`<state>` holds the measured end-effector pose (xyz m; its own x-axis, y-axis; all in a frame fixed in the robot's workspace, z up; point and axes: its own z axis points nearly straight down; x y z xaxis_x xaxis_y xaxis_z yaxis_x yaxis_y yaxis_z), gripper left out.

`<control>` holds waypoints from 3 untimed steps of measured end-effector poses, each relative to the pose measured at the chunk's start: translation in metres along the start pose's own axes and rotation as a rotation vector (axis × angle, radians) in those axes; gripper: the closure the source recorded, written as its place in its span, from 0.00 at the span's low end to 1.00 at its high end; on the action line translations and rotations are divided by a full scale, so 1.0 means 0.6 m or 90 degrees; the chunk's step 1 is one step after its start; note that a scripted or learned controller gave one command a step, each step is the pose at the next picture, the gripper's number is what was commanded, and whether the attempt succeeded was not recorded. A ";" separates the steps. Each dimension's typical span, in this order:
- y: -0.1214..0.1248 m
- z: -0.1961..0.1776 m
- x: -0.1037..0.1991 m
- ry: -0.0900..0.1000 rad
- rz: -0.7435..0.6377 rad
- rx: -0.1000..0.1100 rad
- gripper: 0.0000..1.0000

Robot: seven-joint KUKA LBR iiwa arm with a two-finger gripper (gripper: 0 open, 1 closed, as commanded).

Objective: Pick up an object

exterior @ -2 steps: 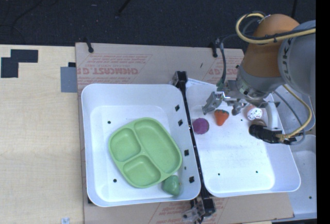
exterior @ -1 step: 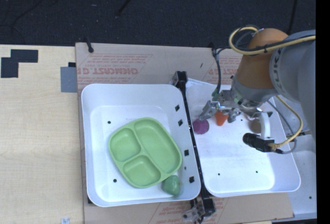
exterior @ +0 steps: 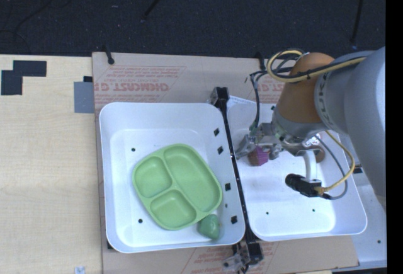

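Claw (exterior: 257, 145) low over a purple object (exterior: 259, 156)

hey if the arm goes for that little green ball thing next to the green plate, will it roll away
Probably. The green ball looks rounded, so a nudge could roll it. It sits against the plate and near the left bin's wall, which may stop it. Its size suggests it is light.

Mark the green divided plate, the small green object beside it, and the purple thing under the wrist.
green divided plate (exterior: 177, 186): camera view, on the ridge where its compartments meet.
small green object (exterior: 210, 227): camera view, its rounded top.
purple thing (exterior: 258, 156): camera view, middle of its visible side.
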<state>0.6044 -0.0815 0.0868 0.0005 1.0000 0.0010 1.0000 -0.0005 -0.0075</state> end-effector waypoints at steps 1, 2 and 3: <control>0.002 -0.024 -0.003 0.000 0.004 -0.003 1.00; 0.016 -0.108 -0.014 -0.001 0.003 -0.005 1.00; 0.009 -0.202 -0.030 -0.001 0.003 -0.006 1.00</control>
<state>0.6104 -0.0997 0.2079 0.0059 1.0000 -0.0008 1.0000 -0.0059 0.0021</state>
